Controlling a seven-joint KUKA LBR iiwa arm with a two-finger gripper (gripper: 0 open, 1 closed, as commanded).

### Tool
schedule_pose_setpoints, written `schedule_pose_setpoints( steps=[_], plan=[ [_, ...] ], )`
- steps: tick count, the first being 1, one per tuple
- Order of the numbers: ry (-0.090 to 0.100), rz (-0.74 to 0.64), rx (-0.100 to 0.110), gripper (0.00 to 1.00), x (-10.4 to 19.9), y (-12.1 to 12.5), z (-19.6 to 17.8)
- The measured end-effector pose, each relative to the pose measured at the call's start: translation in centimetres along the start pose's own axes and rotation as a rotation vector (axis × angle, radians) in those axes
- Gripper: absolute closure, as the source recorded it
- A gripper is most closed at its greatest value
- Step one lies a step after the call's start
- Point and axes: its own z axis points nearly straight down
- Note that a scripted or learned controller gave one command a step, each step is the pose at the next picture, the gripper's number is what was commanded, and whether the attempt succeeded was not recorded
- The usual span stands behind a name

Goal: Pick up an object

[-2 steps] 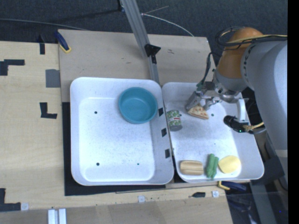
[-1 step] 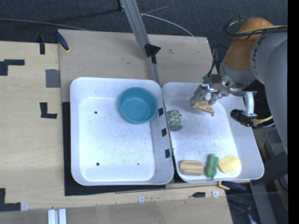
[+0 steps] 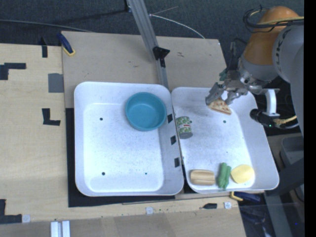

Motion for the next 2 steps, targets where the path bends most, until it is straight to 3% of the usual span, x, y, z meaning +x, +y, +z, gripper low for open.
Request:
schedule_pose_setpoints(
  steps=[1, 2],
  plan=[
    [-0.001, 0.001, -0.003, 1.00, -0.21, 0.36, -6.37],
    [0.000, 0.001, 0.004, 1.00, -0.17, 0.38, -6.56]
  ],
)
